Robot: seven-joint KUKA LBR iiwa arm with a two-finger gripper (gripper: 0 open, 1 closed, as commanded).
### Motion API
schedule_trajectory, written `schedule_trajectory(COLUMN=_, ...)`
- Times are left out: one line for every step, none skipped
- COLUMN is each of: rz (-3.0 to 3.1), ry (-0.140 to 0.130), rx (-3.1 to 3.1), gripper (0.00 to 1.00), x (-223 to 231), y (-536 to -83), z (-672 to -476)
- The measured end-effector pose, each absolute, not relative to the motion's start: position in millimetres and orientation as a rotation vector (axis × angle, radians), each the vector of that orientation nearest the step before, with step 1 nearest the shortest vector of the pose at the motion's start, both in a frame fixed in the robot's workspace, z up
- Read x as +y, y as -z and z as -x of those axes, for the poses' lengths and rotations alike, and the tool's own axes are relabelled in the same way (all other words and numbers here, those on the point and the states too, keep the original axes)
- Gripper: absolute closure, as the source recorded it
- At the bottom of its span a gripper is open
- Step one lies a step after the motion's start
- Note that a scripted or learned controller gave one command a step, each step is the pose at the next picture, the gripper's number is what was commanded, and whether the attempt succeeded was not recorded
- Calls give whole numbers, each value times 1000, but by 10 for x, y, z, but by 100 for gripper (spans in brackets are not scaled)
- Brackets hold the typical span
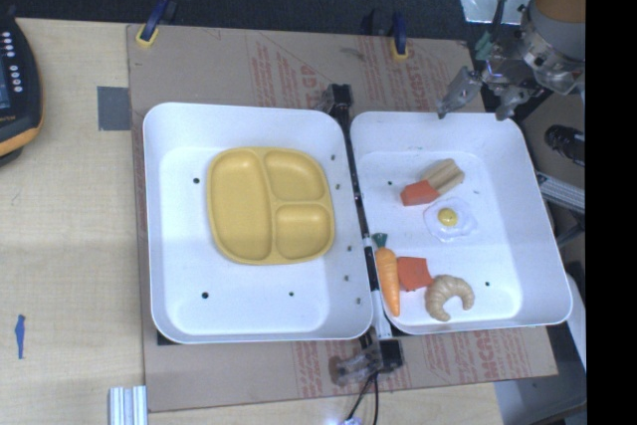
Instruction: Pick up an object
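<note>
A cardboard sheet (299, 75) lay on the surface (60, 234), held by blue clamps (399, 35) at its far edge. A black and orange pendant (15, 85) sat at the left edge. Grey tape (113, 107) marked the wood.

Two white bins (159, 214), one yellow tray (269, 204), one carrot (387, 280), one croissant (450, 296), one egg (449, 219)

In the right bin (528, 214) you have five toys: a tan-and-red sausage piece (434, 183) nearest its centre, a fried egg (450, 219) just below it, then a carrot (387, 279), red block (413, 272) and croissant (449, 295) along its near edge.
</note>
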State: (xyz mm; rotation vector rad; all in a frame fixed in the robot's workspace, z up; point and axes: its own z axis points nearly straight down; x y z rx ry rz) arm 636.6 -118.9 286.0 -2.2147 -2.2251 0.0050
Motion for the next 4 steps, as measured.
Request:
schedule_trajectory(rz=2208, ry=-20, rx=-2213, gripper=0, x=-1361, y=-1416, z=-5765)
schedule_trajectory(rz=2212, ry=-5, rx=-2228, gripper=0, x=-1221, y=-896, z=-6105)
schedule_trajectory(rz=2214, ry=-6, rx=-2227, gripper=100, x=-1240, y=-1031, z=-6100)
schedule_trajectory(rz=2213, ry=-6, rx=-2228, gripper=0, x=-1239, y=-1027, z=-6099)
